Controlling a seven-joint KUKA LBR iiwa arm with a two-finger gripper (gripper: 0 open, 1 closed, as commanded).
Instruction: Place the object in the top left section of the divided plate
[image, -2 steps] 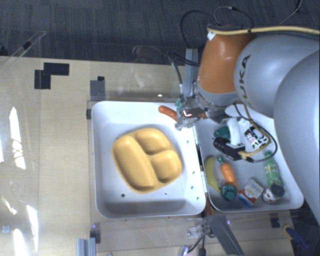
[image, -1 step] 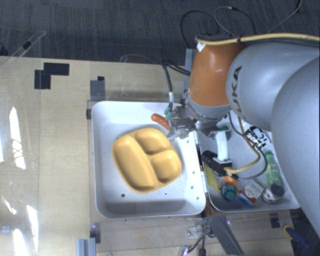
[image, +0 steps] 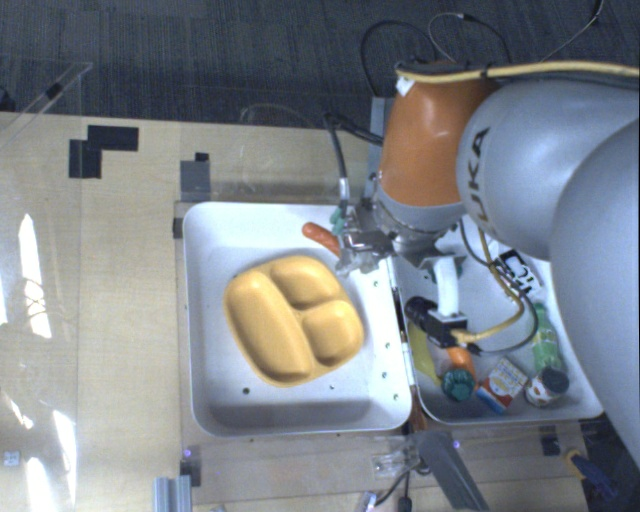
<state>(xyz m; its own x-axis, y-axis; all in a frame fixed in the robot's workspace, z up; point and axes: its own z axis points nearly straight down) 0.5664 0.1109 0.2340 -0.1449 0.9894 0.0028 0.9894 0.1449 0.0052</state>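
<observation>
Hovering hand, grip can't tell, by orange hot dog above yellow divided plate; probably needs lowering into the upper-left section next.

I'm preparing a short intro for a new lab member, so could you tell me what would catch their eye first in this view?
The big grey arm with its orange band fills the upper right, reaching down over the seam between the two bins. In the left bin sits a yellow divided plate, and a small orange-red object lies near that bin's far edge, close to the gripper. The right bin holds a jumble of small colourful items.
</observation>
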